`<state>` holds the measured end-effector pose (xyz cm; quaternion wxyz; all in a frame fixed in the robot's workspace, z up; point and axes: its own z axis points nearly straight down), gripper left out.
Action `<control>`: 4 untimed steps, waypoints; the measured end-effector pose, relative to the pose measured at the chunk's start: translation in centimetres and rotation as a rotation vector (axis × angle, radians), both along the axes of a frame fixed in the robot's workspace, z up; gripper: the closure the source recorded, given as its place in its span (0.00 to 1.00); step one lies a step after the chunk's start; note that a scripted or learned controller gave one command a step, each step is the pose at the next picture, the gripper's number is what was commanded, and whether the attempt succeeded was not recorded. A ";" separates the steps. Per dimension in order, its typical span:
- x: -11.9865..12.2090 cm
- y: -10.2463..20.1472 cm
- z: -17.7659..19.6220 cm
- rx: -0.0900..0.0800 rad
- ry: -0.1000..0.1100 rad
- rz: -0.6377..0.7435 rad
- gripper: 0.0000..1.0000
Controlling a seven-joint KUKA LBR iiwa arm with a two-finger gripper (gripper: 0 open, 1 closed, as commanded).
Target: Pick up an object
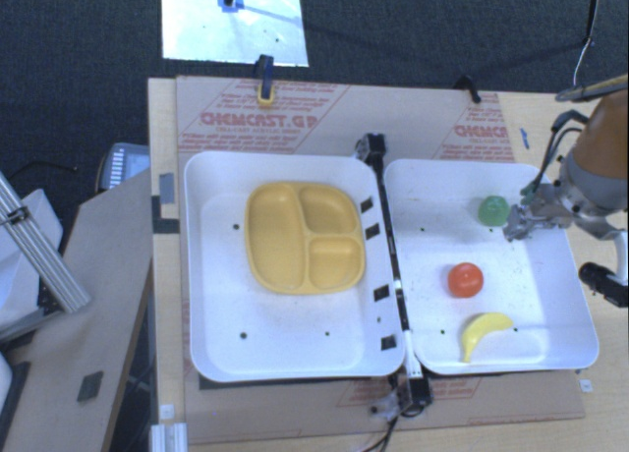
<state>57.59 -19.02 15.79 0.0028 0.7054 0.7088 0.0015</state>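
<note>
The gripper [519, 224] is positioned low over the right bin [560, 342], just beside the green ball [493, 210]. Whether it is wide or narrow cannot be told. Nothing is seen held — no pick is judged complete. The orange ball [465, 280] and banana [485, 332] lie nearer the front; a yellow tray [300, 237] occupies the left bin [211, 342].

Bins [295, 170] smooth white plastic, slight gloss; divided tray [300, 239] matt yellow plastic; banana [484, 332], tomato [465, 280] shiny plastic; printed cardboard sheet [295, 111] underneath.
</note>
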 end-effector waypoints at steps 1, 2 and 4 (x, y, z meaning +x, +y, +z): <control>0.2 0.0 4.8 0.000 0.000 0.001 1.00; -1.3 5.4 5.2 0.002 0.005 0.003 1.00; -1.8 15.8 6.1 0.004 0.003 0.006 1.00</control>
